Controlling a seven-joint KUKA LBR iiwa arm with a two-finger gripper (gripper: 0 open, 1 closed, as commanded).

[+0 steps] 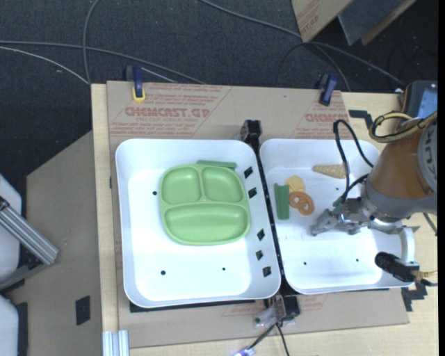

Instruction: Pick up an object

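Gripper (321, 226), fingers spread and holding nothing, low in right bin (327, 274), near pretzel (302, 202).

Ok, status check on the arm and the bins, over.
End effector low in right bin, holding nothing. Pretzel and green stick just left of it, untouched. Green divided plate in left bin.

Dark floor (208, 49), trailing cables (87, 42), perhaps cardboard (316, 15) beyond.

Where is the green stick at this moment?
The green stick lies in the right bin, near its left wall, just left of the pretzel and the hand.
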